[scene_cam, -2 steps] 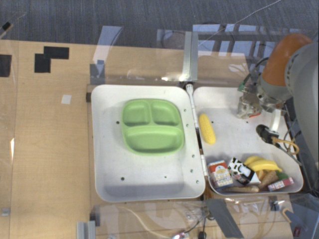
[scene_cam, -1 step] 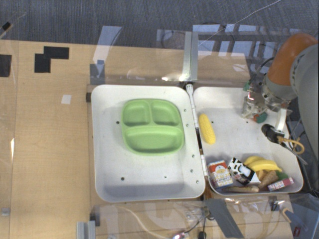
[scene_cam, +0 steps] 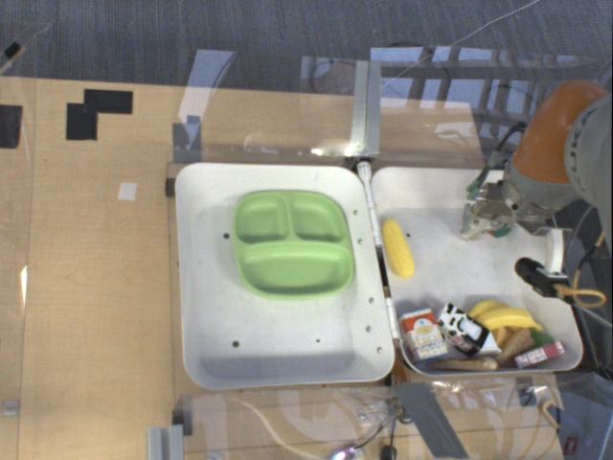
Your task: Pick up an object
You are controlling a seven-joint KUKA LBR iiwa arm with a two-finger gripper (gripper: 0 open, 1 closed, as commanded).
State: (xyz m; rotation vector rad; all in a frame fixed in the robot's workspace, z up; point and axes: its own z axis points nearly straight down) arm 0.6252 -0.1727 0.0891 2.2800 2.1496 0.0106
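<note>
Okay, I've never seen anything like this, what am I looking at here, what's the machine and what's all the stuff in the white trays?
This is one picture from a camera fixed above a workbench, looking down at a slant. The machine on the right is a robot arm, grey with an orange band. At its end is a two-finger gripper, which hangs over the right bin; nothing shows between its fingers. Its job is to pick something up.

Two shallow white bins sit side by side. The left bin has a green divided plate in it. The right bin has a toy corn cob near its left wall, and a pile at the front: bananas, a small carton and other small items that are hard to identify.
</note>
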